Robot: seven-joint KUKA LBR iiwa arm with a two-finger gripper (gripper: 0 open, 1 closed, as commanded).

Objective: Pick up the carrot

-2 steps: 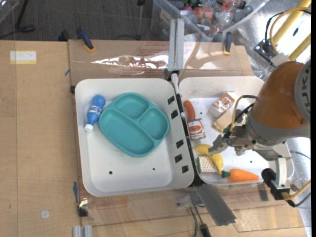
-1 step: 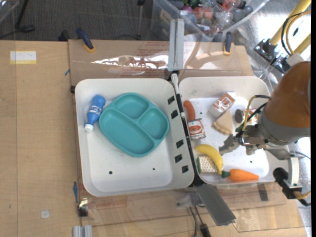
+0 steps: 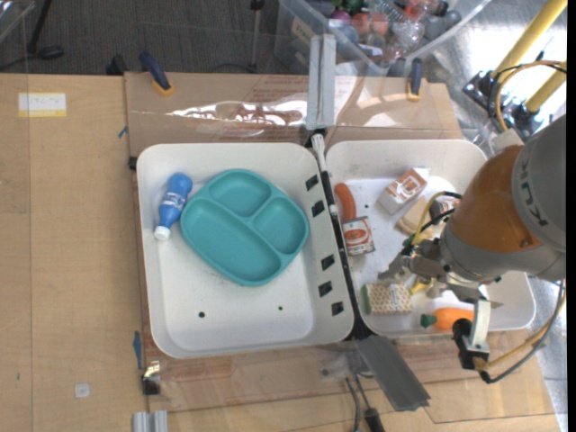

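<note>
The carrot [image 3: 447,318], orange with a small green end toward the left, lies near the front wall of the right bin [image 3: 360,165]. My gripper [image 3: 412,266] hangs over the middle of that bin, just above and left of the carrot and apart from it. The arm's grey body and orange band [image 3: 490,210] cover the bin's right side. Nothing shows in the gripper.
Around the gripper in the right bin lie a waffle-like cracker [image 3: 387,297], a red-labelled can [image 3: 358,237], a red sausage [image 3: 345,201], a small orange-and-white box [image 3: 405,189] and a yellowish wedge [image 3: 418,212]. The left bin holds a teal divided plate [image 3: 245,226] and a blue bottle [image 3: 172,203].
</note>
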